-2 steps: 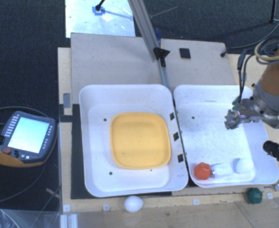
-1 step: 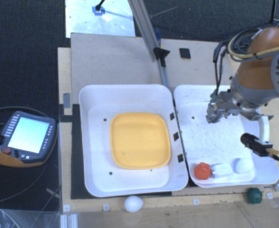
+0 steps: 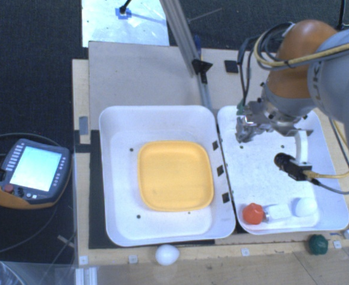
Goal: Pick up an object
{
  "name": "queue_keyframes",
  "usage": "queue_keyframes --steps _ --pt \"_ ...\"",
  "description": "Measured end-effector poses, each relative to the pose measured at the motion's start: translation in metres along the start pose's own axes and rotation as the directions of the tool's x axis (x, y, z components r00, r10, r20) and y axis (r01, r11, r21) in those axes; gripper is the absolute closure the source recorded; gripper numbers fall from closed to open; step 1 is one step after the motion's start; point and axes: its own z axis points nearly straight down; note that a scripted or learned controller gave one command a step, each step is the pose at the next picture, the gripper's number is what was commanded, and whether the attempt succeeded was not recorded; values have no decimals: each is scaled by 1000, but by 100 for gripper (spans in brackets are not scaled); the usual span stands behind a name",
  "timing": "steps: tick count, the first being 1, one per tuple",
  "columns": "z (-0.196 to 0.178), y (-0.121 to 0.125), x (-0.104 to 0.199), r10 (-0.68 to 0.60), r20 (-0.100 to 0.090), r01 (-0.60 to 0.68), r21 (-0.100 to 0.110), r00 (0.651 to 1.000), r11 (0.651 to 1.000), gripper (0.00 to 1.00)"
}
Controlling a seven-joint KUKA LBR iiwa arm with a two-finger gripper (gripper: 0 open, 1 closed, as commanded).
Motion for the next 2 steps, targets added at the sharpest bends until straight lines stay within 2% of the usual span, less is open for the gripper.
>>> queue_keyframes --steps 1,2 --pt "5 28 50 0 0 0 0 1000 1000 100" --pt "-1 49 87 2 0 -2 -1 1000 1000 100"
